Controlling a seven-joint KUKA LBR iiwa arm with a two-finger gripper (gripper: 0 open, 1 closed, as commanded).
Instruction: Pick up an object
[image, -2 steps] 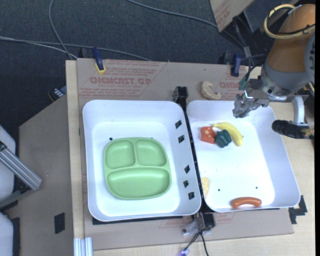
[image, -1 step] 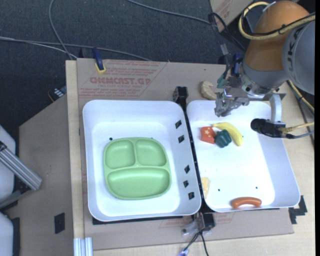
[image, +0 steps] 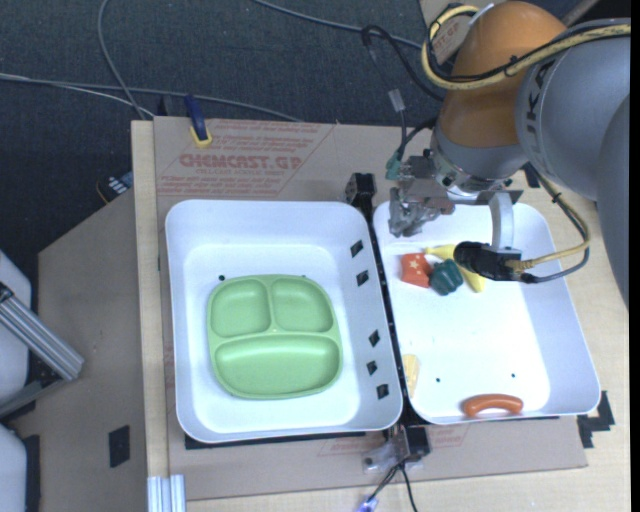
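Note:
My gripper (image: 405, 222) hangs over the far left part of the right bin (image: 530, 330), just above and left of a small cluster of objects. That cluster holds a red block (image: 416, 267), a teal-green piece (image: 445, 279) and a yellow piece (image: 471, 281) partly hidden by the robot's black fitting. Nothing shows between the fingers, and the view does not reveal how far apart they stand. An orange sausage-shaped object (image: 492, 405) lies near the front edge of the right bin. A pale yellow scrap (image: 410, 370) rests by the bin's left wall.
The left bin (image: 190, 300) holds a green divided plate (image: 274, 335). Small black clips run along the wall between the two bins. The grey arm and its orange band fill the upper right above the right bin.

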